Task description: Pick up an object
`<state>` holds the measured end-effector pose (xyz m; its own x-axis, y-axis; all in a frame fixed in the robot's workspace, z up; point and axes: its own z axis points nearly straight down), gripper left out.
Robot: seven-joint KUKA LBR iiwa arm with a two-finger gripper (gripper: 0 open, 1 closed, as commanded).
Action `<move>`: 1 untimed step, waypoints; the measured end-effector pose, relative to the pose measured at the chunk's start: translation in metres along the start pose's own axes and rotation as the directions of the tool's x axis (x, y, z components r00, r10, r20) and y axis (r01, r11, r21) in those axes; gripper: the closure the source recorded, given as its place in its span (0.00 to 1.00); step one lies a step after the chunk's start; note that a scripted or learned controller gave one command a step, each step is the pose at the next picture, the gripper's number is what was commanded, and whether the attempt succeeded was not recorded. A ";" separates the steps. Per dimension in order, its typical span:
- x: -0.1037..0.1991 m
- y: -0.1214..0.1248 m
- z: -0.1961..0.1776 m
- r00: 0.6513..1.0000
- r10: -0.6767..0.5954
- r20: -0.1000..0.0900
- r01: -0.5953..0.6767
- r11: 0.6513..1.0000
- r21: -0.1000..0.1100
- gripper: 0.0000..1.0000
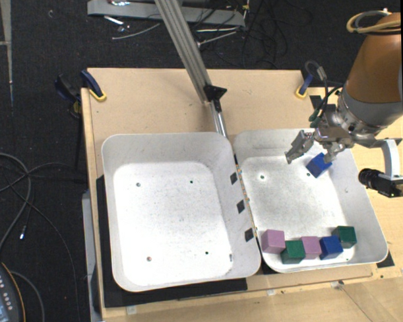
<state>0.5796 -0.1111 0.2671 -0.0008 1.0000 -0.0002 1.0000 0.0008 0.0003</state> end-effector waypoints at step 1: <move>0.032 0.030 0.053 1.000 -0.005 -0.001 0.005 1.000 0.004 0.00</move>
<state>0.6096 -0.0791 0.2142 -0.0058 1.0000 0.0007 1.0000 0.0058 -0.0040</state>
